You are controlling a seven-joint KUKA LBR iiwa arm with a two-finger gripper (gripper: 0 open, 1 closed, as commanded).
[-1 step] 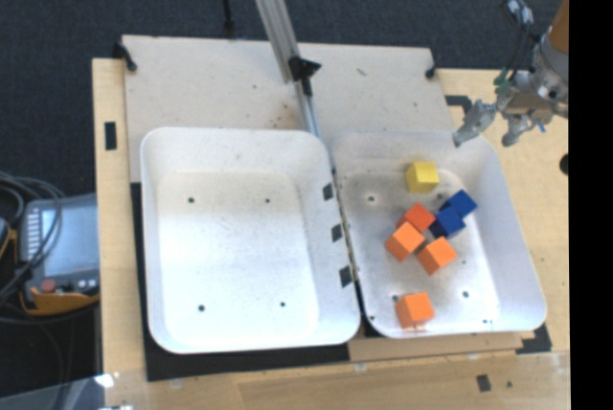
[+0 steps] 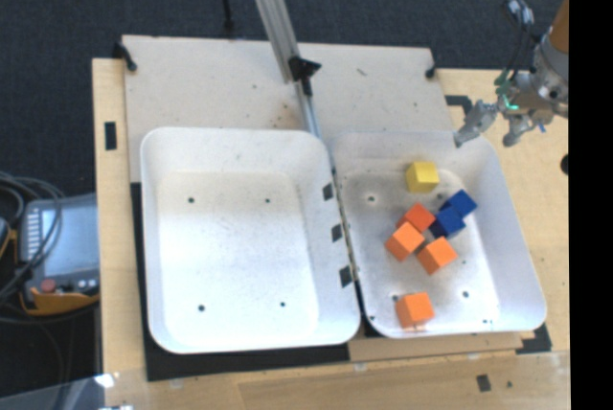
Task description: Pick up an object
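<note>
Above the upper right corner of the right bin (image 2: 517, 236), the gripper (image 2: 490, 123) is seen with its fingers spread apart and nothing between them. All the candidate objects are gathered in that bin: a yellow cube (image 2: 421, 175) lies nearest the gripper and stands apart from the rest; below it, three orange cubes (image 2: 414, 231) and two blue cubes (image 2: 454, 213) are packed into a cluster, touching one another; a lone orange cube (image 2: 415, 309) rests near the bin's front edge. The left bin (image 2: 172, 169) is passed over, as no cube is seen in it. The step in hand is judged to be the approach before descent. A clean grasp is best sought on the yellow cube, since free space is left on all its sides for the fingers. The gripper should be centred over it, the fingers aligned with two parallel faces, and a straight descent made. The cluster is better avoided, because neighbours could be pushed or jammed.
</note>
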